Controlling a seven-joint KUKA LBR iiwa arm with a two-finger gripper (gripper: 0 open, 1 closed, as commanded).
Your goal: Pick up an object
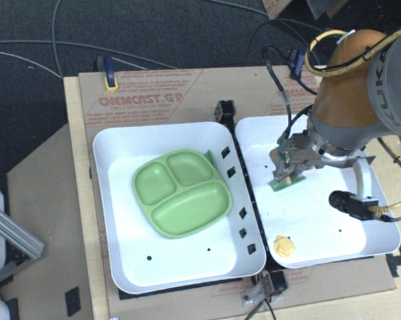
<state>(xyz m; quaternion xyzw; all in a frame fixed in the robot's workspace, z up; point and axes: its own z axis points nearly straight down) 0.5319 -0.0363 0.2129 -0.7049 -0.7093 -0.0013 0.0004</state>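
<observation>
**Green bit sitting right at the claw**

We are looking down at two white bins side by side. The arm (352, 89) is reaching in from the right of the frame. Its claw (286, 172) is hanging low over the upper left part of the right bin (331, 243).

A small green piece (282, 182) is showing right at the tip of the claw, touching it or just below it. We are not able to tell if the claw is open or closed. We are also not able to tell if it is gripping the green piece or if the piece is only lying on the bin floor.

A little yellow thing (284, 246) is sitting near the lower left corner of the same bin, well apart from the claw. A big green plate (182, 192) with three parts is lying in the middle of the left bin (125, 255).

We are thinking the job is about half done. The claw is sitting right at a thing, and that is the first part. We are judging that a sure squeeze and a lift clear of the bin are what is left.
</observation>
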